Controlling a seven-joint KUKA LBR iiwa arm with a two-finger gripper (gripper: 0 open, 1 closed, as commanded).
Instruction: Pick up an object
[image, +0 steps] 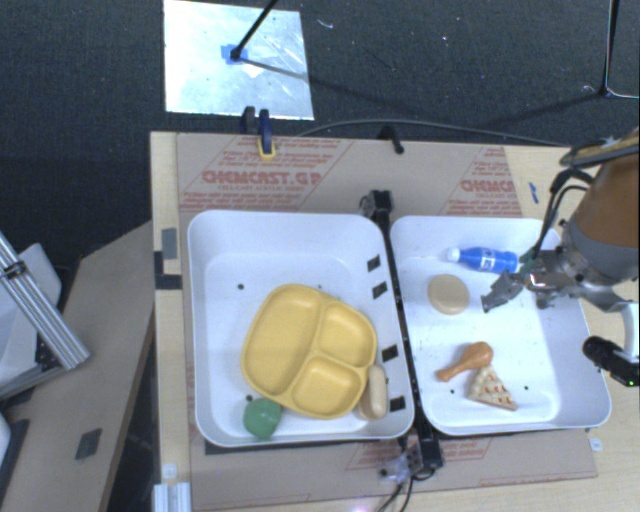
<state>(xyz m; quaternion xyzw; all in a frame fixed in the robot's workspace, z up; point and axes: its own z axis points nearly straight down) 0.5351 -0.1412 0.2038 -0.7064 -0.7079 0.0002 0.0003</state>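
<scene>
Tool (497, 297) over right bin (570, 410) (beside round cookie (448, 294)).

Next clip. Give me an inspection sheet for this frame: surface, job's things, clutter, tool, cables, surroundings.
Surface: bench bearing left bin and right bin.
Job's things: right bin holds blue bottle, tan disc, drumstick, pizza slice; left bin holds yellow divided tray, green ball, beige oblong piece.
Clutter: clamp at the bench's far edge.
Tool: tool over right bin, beside the disc; holds nothing.
Cables: black cable along far edge.
Surroundings: dark carpet, silver sheet.
</scene>
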